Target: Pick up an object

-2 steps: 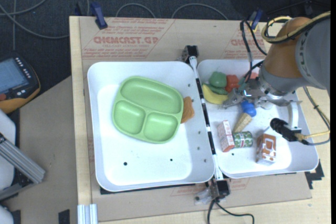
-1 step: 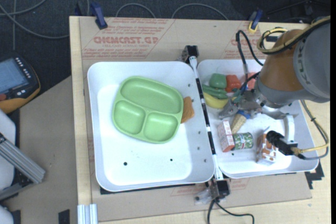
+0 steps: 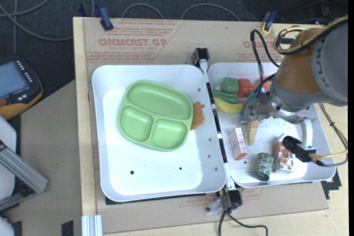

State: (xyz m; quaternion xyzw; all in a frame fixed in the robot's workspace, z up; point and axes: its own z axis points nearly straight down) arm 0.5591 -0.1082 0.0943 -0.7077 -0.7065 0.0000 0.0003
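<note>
gripper [image 3: 256,111]: low over the right bin [image 3: 247,172], at its upper middle; how far open it is, cannot tell from this angle; nothing seen in its hold
nearest object: pale yellow cone [image 3: 252,131], lying on the bin floor just below the gripper, narrow end pointing toward the near rim; whether they touch, cannot tell
cone look: short, tapered, matte, cream-yellow
left of gripper: yellow banana [image 3: 228,105], curved, lying along the bin's left wall; green pepper-like piece [image 3: 229,85] and red-orange block [image 3: 245,86] just behind it, touching or nearly so
near side of right bin: small red and white box [image 3: 238,143] beside the cone; green can [image 3: 264,165] tilted, just beside an orange and white carton [image 3: 284,158]
obstruction: arm [image 3: 301,72] covers the right bin's far right part
left bin [image 3: 138,174]: green three-compartment plate [image 3: 156,115]; tan piece [image 3: 197,115] against the plate's right edge
</note>
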